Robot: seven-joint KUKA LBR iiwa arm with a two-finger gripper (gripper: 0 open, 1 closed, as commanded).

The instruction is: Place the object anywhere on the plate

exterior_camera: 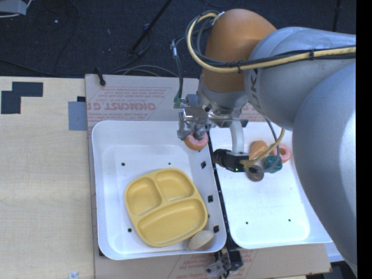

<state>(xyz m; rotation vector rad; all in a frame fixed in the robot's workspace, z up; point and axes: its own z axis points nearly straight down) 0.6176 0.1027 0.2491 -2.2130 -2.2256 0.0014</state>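
Over the far right corner of the left bin (110,173), the claw (195,133) hangs from the grey arm (302,97), which reaches in from the right. Its fingers look clamped on the top edge of a pink-orange ring (196,142), which hangs just below them, near the wall that divides the two bins. The ring is well apart from the plate (165,205), a yellow one with three compartments that lies tilted in the near half of the same bin. A beige oval lump (201,240) rests just beside the plate's near right corner, against the bin wall.

In the right bin (267,214), a small cluster sits close together at the far end: an orange piece (258,150), a second ring (283,153) in pink to its right, a teal piece (273,164) below that, and a brown round piece (254,174) nearest the camera. Both bins stand on sheets of cardboard (133,100) on the pale wooden bench (46,185).
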